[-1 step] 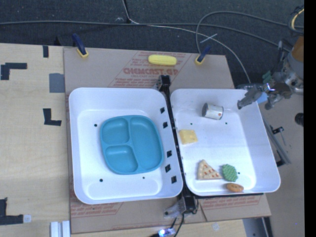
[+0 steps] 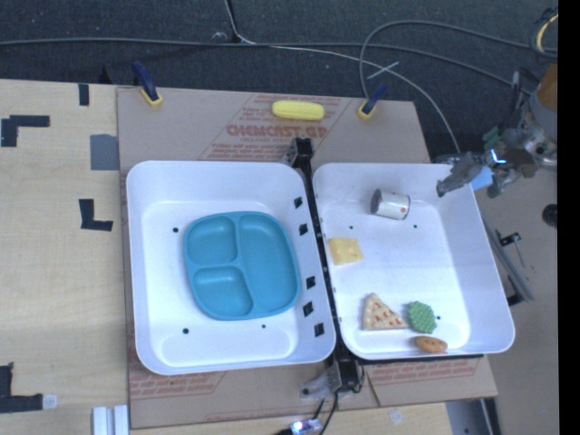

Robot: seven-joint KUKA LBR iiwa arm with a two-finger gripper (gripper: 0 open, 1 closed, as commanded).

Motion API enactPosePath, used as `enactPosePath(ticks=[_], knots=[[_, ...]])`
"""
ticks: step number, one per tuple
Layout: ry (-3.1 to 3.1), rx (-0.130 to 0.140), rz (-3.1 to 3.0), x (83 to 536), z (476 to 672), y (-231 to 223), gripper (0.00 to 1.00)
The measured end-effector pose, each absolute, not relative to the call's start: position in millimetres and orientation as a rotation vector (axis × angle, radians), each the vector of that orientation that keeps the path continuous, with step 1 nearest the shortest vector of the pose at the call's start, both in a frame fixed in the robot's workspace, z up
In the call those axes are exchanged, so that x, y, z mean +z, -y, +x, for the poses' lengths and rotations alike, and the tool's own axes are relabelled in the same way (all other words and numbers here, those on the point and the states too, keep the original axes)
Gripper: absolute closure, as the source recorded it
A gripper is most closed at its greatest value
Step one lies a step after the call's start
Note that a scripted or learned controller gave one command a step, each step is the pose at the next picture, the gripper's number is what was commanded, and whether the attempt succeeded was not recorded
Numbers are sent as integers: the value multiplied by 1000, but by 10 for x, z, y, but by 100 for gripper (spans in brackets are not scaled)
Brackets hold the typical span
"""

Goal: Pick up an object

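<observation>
A: In the camera view, what do we see in the right bin (image 2: 471,270)?

B: We see five small things. A short cylinder like a small can (image 2: 391,205) lies on its side near the far wall. Its long axis runs left to right, a little tilted, and its dark round end points left. The body is grey-white with a reddish mark at the lower right.

A: And the others?

B: A pale yellow square, like a cheese slice (image 2: 344,251), lies flat near the left wall of this bin. At the near side we see a triangular pizza slice (image 2: 381,314), orange with a grid pattern, its tip pointing to the far side. Just beside it on the right is a round green piece with a bumpy surface (image 2: 420,316), and an oval orange-brown piece (image 2: 431,343) lies in front of that, close to the near wall.

A: Where is the gripper (image 2: 458,179)?

B: It is above the far right corner of the right bin, apart from the can. We cannot tell if it is spread or closed.

A: And the left bin (image 2: 145,243)?

B: It holds a blue plastic tray (image 2: 241,265) with three compartments, smooth and with round corners. A yellow oblong thing (image 2: 297,110) lies on the cardboard (image 2: 208,125) behind the bins.
</observation>
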State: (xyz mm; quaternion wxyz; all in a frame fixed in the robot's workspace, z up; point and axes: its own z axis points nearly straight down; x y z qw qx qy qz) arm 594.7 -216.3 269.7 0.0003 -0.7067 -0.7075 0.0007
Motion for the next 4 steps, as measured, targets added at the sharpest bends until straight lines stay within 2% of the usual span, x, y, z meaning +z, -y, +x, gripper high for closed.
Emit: enactPosePath(ticks=[3, 4], knots=[[2220, 6, -2217, 1265, 5869, 2041, 0], [2225, 2, -2218, 1392, 5884, 2035, 100]])
